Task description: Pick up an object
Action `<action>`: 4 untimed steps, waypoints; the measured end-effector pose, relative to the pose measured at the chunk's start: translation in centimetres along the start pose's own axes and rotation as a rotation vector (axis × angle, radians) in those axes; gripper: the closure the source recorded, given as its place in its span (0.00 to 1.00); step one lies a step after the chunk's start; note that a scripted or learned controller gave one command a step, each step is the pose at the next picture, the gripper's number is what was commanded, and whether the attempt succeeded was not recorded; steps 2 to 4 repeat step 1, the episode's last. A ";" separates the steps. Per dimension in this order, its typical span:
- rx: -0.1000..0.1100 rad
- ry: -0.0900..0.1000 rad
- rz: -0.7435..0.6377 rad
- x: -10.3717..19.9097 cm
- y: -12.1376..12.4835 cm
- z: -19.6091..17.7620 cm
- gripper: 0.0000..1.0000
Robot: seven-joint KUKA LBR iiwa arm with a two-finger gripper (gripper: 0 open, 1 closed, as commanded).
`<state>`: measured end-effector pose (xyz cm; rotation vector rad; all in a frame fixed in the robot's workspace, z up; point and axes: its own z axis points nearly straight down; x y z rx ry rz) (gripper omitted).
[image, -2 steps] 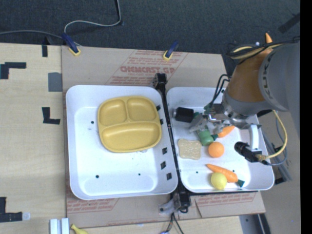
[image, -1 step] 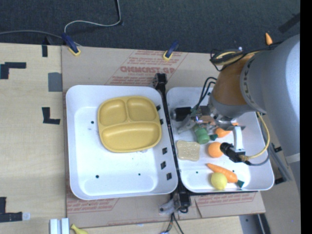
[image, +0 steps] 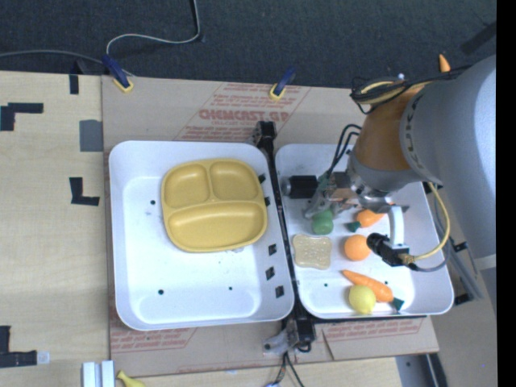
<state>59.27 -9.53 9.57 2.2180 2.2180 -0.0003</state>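
My gripper (image: pixel 322 202) hangs low over the upper left part of the right bin (image: pixel 435 297), at the end of the grey arm with its orange band. A small green object (image: pixel 322 222) lies right under the gripper's tip, touching or nearly touching it. Near it lie a beige textured square (image: pixel 312 251), an orange ball (image: pixel 356 247), another orange piece (image: pixel 369 217) partly under the wrist, a carrot (image: pixel 367 284) and a yellow lemon (image: pixel 362 298).
The left bin (image: pixel 137 297) holds a yellow divided plate (image: pixel 215 204). A black divider (image: pixel 276 216) runs between the bins. The arm's body covers the right bin's upper right part, and a black cable piece (image: pixel 387 250) hangs beside the orange ball.
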 end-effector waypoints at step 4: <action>0.003 0.004 -0.002 3.1 -4.3 -13.1 1.00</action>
